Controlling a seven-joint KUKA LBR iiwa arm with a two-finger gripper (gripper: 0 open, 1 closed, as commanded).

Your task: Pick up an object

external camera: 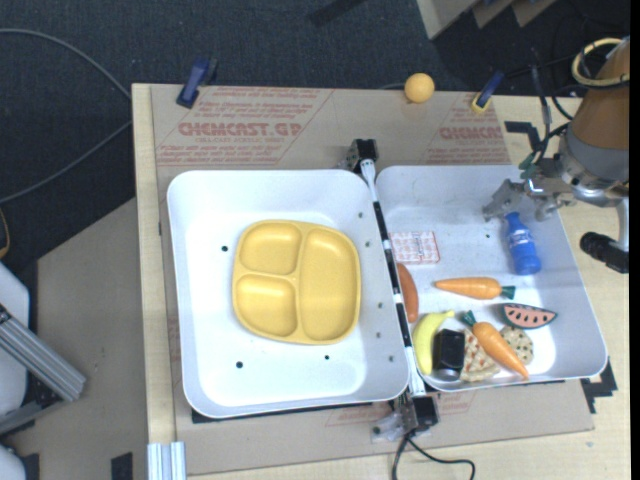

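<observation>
The likeliest target is judged to be the blue bottle [521, 245]; it is seen lying on its side in the right bin [455, 193], in that bin's upper right part, with its long axis running roughly from the far side toward the near side of the bench, slightly slanted; its cap end is turned toward the gripper [520, 201], which is placed just beyond that end, so the bottle lies directly nearward of the gripper and very close to it; contact cannot be confirmed. Whether the gripper is spread or pressed together cannot be told, and nothing is seen pinched in it; a short descent and a small shift toward the near edge are judged to be what the coming move calls for, with the closing direction set across the bottle's long axis.

Further out, the rest of the right bin is counted: two carrots [467, 287]; one watermelon slice [528, 316]; one banana [427, 336]; one black block [449, 350]; one biscuit-like piece [484, 360]; one sausage-like piece [407, 290] along the dividing wall; one small printed card [415, 247]. In the left bin [200, 208] one yellow divided plate [296, 280] is held, with three compartments. Beyond the bins one orange ball [419, 87] is seen on the bench [150, 218].
</observation>
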